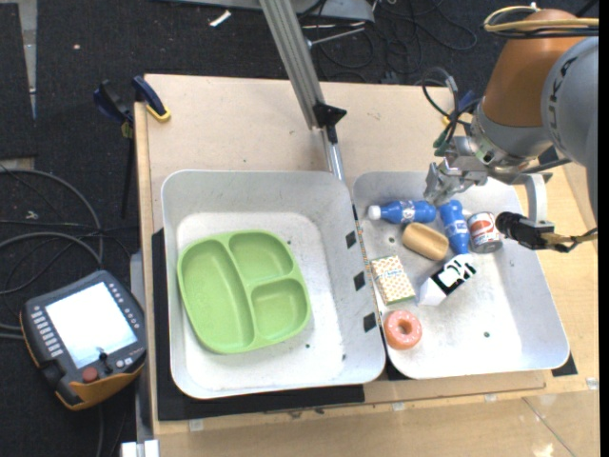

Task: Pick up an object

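My gripper (441, 187) hangs over the far left part of the right bin (519, 341), just above a blue bottle (403, 212) lying on its side. A second blue bottle (456, 228) lies right beside it, next to a red and white can (483, 232). A brown bun-like piece (425, 241) rests in front of the bottles. Nearer the front lie a black and white box (453, 276), a small patterned carton (391, 278) and a pink donut (403, 328). Nothing is seen between the fingers.
The left bin (190, 203) holds a green divided plate (245, 290). A slanted metal pole (297, 50) crosses the bench behind the bins. A handheld controller (84, 336) lies off the bench at the left.
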Controlling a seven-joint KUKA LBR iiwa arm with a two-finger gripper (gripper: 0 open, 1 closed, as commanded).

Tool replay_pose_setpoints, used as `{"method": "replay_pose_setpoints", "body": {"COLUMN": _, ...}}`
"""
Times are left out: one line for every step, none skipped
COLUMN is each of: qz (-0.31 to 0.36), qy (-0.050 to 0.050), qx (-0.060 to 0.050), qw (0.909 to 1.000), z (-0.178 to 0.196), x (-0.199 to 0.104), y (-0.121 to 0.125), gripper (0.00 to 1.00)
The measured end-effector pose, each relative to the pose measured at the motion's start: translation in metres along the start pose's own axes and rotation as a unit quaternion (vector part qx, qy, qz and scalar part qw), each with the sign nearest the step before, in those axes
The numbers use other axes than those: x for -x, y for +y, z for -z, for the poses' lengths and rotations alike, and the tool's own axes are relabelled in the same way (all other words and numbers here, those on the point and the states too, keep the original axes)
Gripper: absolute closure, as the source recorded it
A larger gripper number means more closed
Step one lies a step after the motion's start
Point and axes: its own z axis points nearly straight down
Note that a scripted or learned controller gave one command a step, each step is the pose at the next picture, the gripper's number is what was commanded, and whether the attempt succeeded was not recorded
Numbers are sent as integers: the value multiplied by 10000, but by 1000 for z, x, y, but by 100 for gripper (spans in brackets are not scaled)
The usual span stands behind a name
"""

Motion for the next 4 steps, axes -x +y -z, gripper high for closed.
{"method": "replay_pose_setpoints", "body": {"qz": -1, "qy": -3, "qx": 4, "qw": 10000, "z": 45, "x": 2, "y": -3, "gripper": 100}}
{"method": "replay_pose_setpoints", "body": {"qz": -1, "qy": 1, "qx": -9, "qw": 10000, "z": 64, "x": 2, "y": -2, "gripper": 100}}
{"method": "replay_pose_setpoints", "body": {"qz": 25, "qy": 13, "qx": -35, "qw": 10000, "z": 52, "x": -60, "y": -2, "gripper": 100}}
{"method": "replay_pose_setpoints", "body": {"qz": 22, "qy": 12, "qx": -40, "qw": 10000, "z": 39, "x": -108, "y": 3, "gripper": 100}}
